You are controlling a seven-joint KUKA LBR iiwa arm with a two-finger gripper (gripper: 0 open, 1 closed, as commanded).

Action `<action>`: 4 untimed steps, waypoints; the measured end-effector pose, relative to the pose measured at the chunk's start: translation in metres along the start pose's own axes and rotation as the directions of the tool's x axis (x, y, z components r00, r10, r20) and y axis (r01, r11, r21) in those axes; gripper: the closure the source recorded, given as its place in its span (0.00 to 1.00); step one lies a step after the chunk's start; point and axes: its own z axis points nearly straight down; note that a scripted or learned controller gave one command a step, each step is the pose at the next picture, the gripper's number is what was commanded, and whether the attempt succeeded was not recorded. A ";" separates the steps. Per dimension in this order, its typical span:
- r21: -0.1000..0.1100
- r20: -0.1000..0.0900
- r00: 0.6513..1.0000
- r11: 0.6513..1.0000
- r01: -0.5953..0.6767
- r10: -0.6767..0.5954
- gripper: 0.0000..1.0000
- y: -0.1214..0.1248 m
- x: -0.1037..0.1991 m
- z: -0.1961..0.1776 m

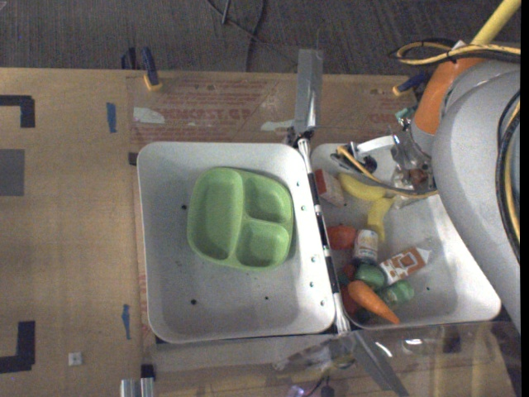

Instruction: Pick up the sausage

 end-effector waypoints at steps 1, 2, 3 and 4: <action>0.008 0.001 1.000 1.000 0.009 -0.009 1.00 -0.022 0.011 -0.234; 0.012 0.001 0.933 0.933 0.361 -0.361 1.00 0.057 -0.047 -0.214; 0.004 -0.004 0.741 0.741 0.672 -0.672 1.00 0.084 -0.036 -0.316; 0.006 -0.006 0.537 0.537 0.843 -0.843 1.00 0.073 -0.009 -0.181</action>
